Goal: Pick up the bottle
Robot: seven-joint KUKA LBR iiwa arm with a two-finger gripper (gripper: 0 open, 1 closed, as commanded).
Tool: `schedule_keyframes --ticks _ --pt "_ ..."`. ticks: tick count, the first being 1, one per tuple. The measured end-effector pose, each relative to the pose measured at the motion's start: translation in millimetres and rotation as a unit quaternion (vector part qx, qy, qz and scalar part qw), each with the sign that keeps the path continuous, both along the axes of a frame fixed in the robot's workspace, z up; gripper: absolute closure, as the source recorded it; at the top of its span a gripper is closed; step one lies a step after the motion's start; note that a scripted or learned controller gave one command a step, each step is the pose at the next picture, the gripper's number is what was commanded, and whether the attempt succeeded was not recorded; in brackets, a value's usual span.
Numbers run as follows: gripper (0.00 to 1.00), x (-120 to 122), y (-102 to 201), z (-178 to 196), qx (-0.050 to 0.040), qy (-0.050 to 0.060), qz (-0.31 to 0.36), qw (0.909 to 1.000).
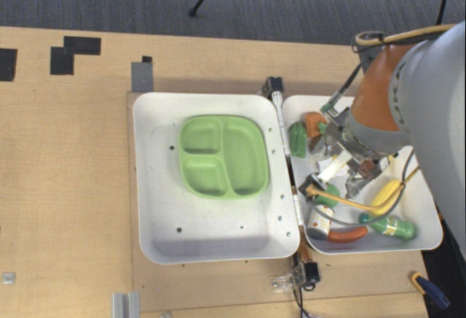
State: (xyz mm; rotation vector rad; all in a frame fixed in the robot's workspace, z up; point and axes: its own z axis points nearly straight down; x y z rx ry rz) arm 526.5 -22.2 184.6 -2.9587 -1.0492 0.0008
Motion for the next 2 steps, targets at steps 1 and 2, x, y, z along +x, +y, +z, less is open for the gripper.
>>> schedule_keyframes --ticks 1,2 --pt "1.0 1 1 10 0.0004 0.0 0.004 1.0" --pt "1.0 -40 -11 63 -0.0006 0.0 -0.235 0.972"
